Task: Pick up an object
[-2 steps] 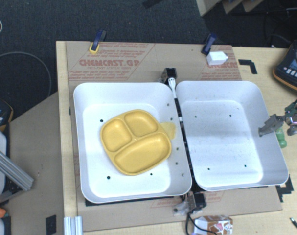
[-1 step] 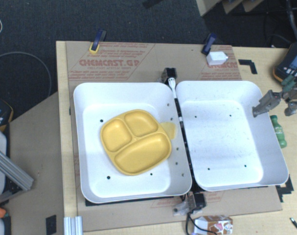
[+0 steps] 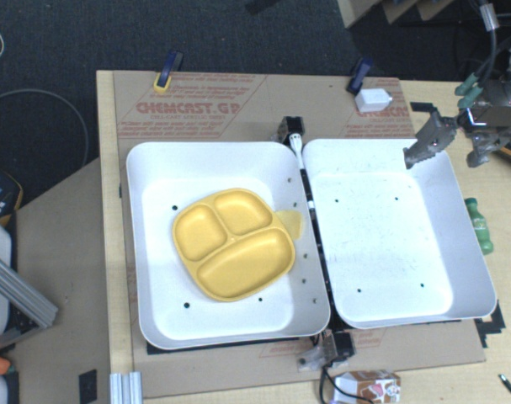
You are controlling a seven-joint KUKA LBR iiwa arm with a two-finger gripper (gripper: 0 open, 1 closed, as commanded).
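Two shallow white bins sit side by side on the table, a brown board printed with red lettering.

Left bin: holds one yellow divided plate with three compartments, two small ones toward the upper side and one large one below. It lies flat near the middle of the bin floor, turned slightly out of square with the bin walls. A small pale yellow piece shows just beside the plate's right edge; I cannot tell whether it is part of the plate or a separate item.

Right bin: its white floor carries fine dark specks.

End effector: at the upper right of the frame, over the upper right corner of the right bin, well apart from the plate. Nothing is seen between its fingers. Whether the fingers stand wide or narrow cannot be told from this angle.

Other items: a blue and yellow clamp at the table's upper left edge; a small white block near the upper edge above the right bin; a green object just outside the right bin's right wall.
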